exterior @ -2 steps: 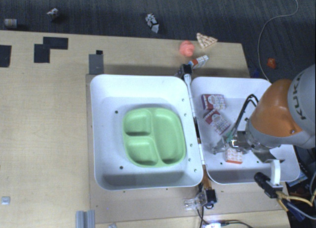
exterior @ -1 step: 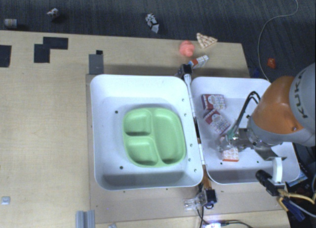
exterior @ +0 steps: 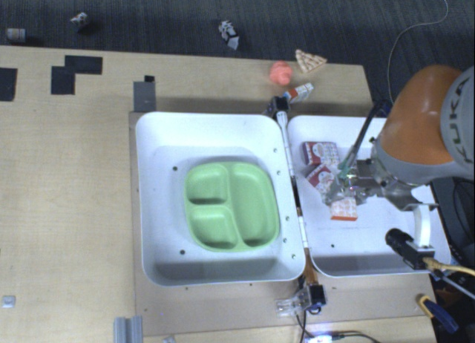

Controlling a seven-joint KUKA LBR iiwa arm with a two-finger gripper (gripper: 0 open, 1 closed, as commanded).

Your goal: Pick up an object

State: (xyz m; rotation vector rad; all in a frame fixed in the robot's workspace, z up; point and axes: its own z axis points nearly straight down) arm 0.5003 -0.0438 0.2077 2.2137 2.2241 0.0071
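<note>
Far to the left of the gripper, the left bin point(exterior: 159, 208) is a shallow white plastic tray with rounded corners and a smooth, slightly glossy surface. Inside it lies a light green plate point(exterior: 231, 206), made of matte plastic, with a rounded square shape and three compartments.

Closer to the gripper, in the right bin point(exterior: 371, 256), a red and white carton point(exterior: 320, 154) lies flat, just up and to the left of the gripper. It has printed writing, but it is too blurred to read. A second small red and white packet point(exterior: 320, 177) lies directly left of the gripper, very near.

The gripper point(exterior: 347, 185) hangs low over the right bin, and just below it rests a small flat packet point(exterior: 344, 210), white with an orange-red stripe. I cannot tell how the gripper stands, because this part is blurred and dark, and nothing is seen clearly held.

To the right, the arm point(exterior: 427, 130) is smooth grey metal with a rounded orange band; some letters on its casing are cut by the edge.
</note>
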